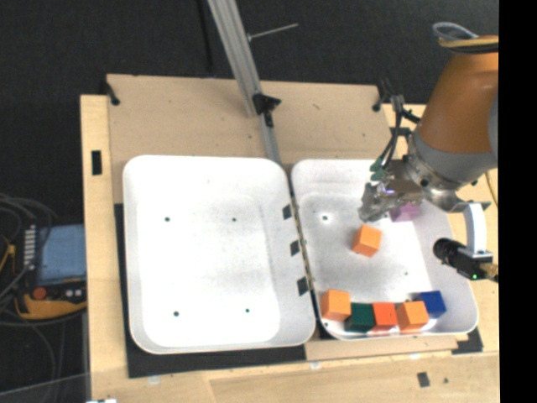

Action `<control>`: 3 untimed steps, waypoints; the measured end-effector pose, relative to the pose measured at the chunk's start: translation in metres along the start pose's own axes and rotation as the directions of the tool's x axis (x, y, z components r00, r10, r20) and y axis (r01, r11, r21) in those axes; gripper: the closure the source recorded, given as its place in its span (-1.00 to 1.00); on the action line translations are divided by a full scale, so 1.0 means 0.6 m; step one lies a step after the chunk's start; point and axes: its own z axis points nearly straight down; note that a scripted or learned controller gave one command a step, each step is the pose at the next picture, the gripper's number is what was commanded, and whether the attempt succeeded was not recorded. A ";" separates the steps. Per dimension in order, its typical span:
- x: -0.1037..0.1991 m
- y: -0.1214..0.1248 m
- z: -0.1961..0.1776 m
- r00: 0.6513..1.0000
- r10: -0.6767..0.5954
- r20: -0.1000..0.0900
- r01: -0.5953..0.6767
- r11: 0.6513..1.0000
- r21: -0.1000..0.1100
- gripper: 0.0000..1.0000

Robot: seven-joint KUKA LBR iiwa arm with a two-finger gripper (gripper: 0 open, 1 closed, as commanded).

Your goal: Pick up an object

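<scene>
Arm: grey KUKA arm with orange band [464, 99] reaches in from the right over the right shallow white plastic bin [331, 179].
Gripper: two-finger gripper [375, 206] hangs above the bin's upper middle; jaw state cannot be told.
Nearest object: small orange cube [367, 241] lies just below the gripper, apart from it.
Partly hidden: purple block [408, 211] beside the wrist.
Near wall row: orange cube [336, 303], green block [362, 316], orange-red block [385, 314], orange block [412, 314], blue cube [431, 302].
Left white bin [151, 179]: touches the right bin.
Surface: tan wooden bench [185, 116] on dark floor [84, 23].

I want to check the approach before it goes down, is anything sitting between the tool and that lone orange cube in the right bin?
Nothing visible stands between them. The tool hangs just above and beside the orange cube, with bare floor of the right bin around it. A purple object lies off to the side, partly hidden by the arm.
</scene>
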 end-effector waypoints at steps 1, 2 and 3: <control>0.077 0.010 0.031 1.000 0.001 -0.001 -0.001 1.000 0.004 1.00; 0.156 0.004 0.030 1.000 0.000 -0.002 0.000 1.000 0.004 1.00; 0.226 0.011 0.058 1.000 0.002 0.000 -0.002 1.000 0.008 1.00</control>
